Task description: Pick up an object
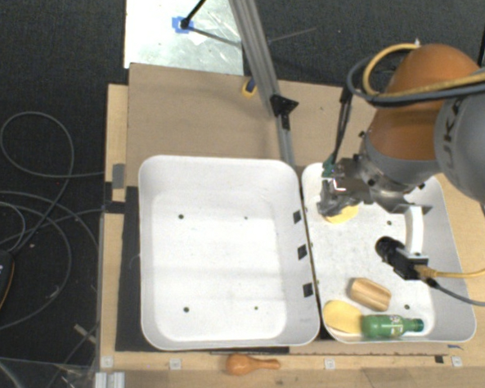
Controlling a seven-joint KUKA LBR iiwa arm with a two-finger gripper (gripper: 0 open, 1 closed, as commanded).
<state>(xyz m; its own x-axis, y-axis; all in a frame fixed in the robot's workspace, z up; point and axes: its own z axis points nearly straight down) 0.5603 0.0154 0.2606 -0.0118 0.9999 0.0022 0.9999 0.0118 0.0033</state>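
The gripper (336, 205) hangs over a yellow object (342, 214) at center right, grasp unconfirmed, lift still ahead.

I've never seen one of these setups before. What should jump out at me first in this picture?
Most striking is the big grey and orange robot arm reaching in from the right, its gripper low over a yellow object at the far end of the right bin. Near that bin's front edge lie a green bottle, a tan block and a yellow piece. A small orange-brown object lies on the bench outside the bins.
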